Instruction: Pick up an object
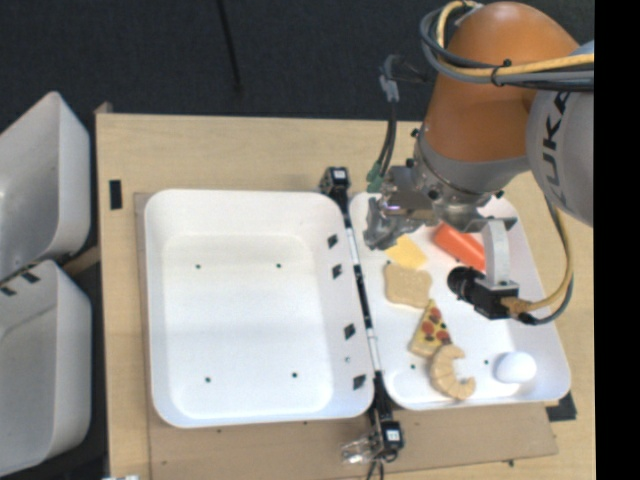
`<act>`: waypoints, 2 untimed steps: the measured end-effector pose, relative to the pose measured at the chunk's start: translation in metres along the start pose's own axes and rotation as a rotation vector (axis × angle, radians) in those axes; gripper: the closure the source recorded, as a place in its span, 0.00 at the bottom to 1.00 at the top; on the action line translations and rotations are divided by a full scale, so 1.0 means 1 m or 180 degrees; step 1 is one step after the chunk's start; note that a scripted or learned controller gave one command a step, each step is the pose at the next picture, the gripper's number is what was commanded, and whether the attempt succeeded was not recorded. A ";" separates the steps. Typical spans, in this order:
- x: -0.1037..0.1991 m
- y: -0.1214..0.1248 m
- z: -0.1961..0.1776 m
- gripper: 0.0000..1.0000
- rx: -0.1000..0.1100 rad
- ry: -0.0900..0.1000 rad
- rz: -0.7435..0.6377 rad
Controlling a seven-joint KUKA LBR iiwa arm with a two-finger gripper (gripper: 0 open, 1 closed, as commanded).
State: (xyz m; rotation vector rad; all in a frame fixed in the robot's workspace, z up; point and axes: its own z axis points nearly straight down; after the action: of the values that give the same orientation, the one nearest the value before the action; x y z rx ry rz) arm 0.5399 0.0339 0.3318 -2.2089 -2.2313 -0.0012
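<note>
Cheese wedge [406, 254] lies just under my jaws [385, 224] near the right bin's [545, 353] inner wall; whether I'm open, I cannot tell.

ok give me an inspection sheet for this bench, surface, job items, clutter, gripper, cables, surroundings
Surface: wooden bench bearing left bin and right bin.
Job's things: in the right bin, yellow wedge, bread slice, pizza slice, croissant, white ball, orange carrot.
Clutter: nothing seen.
Grippers: gripper low over the right bin's upper left, beside the yellow wedge; nothing seen between its fingers.
Cables: yellow and black cables over the arm's orange band.
Surroundings: white containers at left, dark floor.
</note>
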 end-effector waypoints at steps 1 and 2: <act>-0.006 0.001 -0.012 1.00 -0.0011 -0.0008 0.0017; 0.044 -0.020 -0.045 1.00 -0.0017 0.0000 0.0006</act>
State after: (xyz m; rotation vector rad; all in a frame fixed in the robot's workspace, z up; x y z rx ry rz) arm 0.5193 0.0779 0.3768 -2.2137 -2.2319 -0.0074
